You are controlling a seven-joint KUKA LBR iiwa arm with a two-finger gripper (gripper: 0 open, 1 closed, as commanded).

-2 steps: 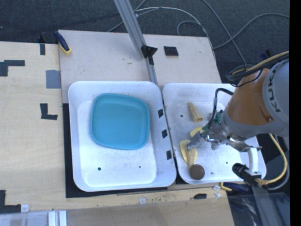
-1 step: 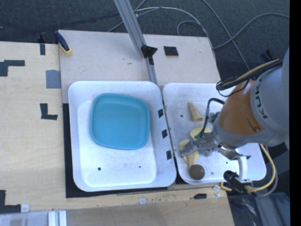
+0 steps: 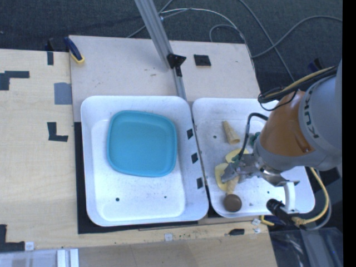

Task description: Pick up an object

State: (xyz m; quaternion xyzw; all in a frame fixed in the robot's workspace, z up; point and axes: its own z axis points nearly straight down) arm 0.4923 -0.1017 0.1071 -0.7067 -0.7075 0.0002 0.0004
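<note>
While the arm (image 3: 303, 129) leans in over the right-hand bin (image 3: 214, 111), its pincer (image 3: 232, 171) sits low among a small cluster of objects near that bin's middle. From this slanted overhead camera I cannot tell whether the pincer is released or clenched; its tip overlaps a pale yellow piece (image 3: 227, 168), but nothing can be seen plainly caught in it.

Just beyond the pincer, toward the far side of the bin, lies a tan cone-shaped piece (image 3: 230, 132), apart from the tool. Its long axis runs roughly from the far wall toward the pincer, with a slight slant. Just on the near side of the pincer rests a round brown object (image 3: 232, 203), close but not touching as far as I can judge. Well off to the pincer's left, in the other bin (image 3: 89, 166), a blue square plate (image 3: 142, 143) lies flat.

The yellow piece under the tip looks the likeliest target. It seems flat and irregular, so its long axis is hard to read here. To do this step well, I would judge that the tool should straddle the piece's narrower span, settle fully onto the bin floor before closing, and lift straight up so the brown object beside it is not nudged.
</note>
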